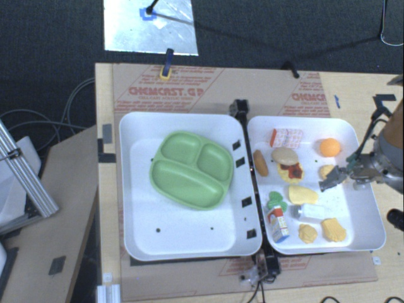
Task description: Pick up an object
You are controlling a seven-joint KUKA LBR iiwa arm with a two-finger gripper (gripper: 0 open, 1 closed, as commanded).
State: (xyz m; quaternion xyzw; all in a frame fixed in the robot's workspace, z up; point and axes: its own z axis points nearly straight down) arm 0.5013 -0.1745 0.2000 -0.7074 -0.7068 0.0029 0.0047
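Observation:
The right white bin [363, 134] holds several toy foods: a red and white carton [286, 136], an orange [329, 147], a hot dog [260, 163], a burger [286, 156], a yellow wedge [303, 195], a small bottle [278, 223], a white block [313, 211] and two yellow lumps [334, 230]. My gripper [336, 177] reaches in over the bin's right side, just below the orange and beside a small yellow piece [326, 170]. I see nothing held in it.
The left white bin [136, 232] bears a green divided plate [191, 169]. A black divider [247, 169] runs between the bins. A green toy [275, 201] lies by the bottle. Cardboard lies under both bins, and a silver sheet [148, 17] lies beyond.

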